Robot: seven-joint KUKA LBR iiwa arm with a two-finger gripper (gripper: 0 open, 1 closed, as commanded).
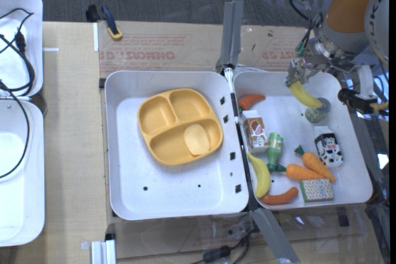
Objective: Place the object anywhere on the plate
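Observation:
A yellow divided plate lies in the left bin, with a pale yellow round piece in its lower right compartment. My gripper hangs over the back of the right bin, well to the right of the plate. It is shut on the upper end of a small yellow banana, which dangles down and to the right above a grey-green round piece.
The right bin holds several toy foods: a red sausage, a small carton, a green bottle, a second banana, carrots, a cow-print carton and a cracker box. A raised divider separates the bins.

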